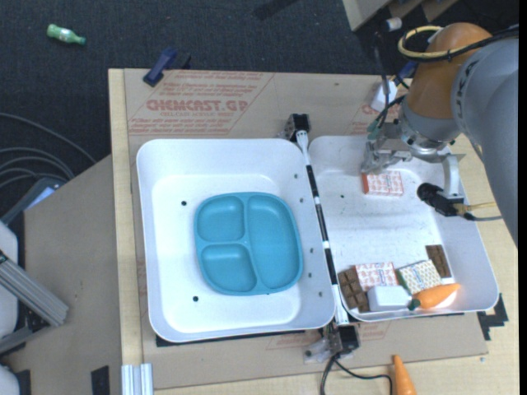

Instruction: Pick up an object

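A: What lies nearest the camera?

B: A cluster along the near wall of the right bin (469,245): an orange carrot (436,296) by the near right corner, a white block (387,298) touching its left end, two brown chocolate bars (352,289), and small printed packets (375,272) just behind.

A: Location of the gripper?

B: The gripper (383,156) is lowered at the far end of the right bin, directly over a red-and-white packet (384,184) lying flat near the far wall. Finger spacing cannot be determined; no object is seen between them.

A: Open room?

B: The middle floor of the right bin is bare between that packet and the near cluster. In the left bin (156,220), a blue divided plate (247,242) sits centrally, with white floor showing around all its edges.
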